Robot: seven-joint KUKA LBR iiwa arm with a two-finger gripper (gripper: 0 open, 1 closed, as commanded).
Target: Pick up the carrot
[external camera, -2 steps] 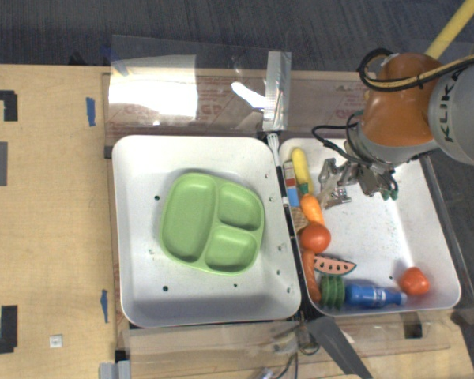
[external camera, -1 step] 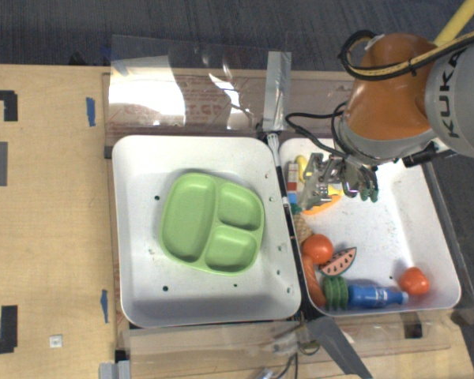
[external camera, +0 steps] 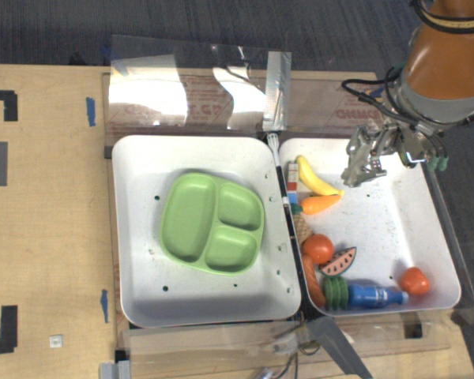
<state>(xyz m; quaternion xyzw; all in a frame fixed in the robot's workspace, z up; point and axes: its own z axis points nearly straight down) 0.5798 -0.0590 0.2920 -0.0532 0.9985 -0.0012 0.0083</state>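
Nearest you, the blue bottle (external camera: 374, 296) lies along the right bin's (external camera: 438, 212) front wall, well clear of the gripper (external camera: 363, 166). Its fingers hang apart, gripping nothing. The carrot (external camera: 320, 204) lies just below-left of them, beside the banana (external camera: 314, 178); expect crowding.

A: Bins?
B: Both white bins (external camera: 134, 290) look like smooth plastic w/ a slight sheen. Green divided plate (external camera: 212, 222) is matt plastic.
A: Toys?
B: Carrot (external camera: 320, 204) and banana (external camera: 314, 177) are glossy plastic. My gripper (external camera: 363, 168) is bare grey metal. Bench (external camera: 43, 235) is matt wood.
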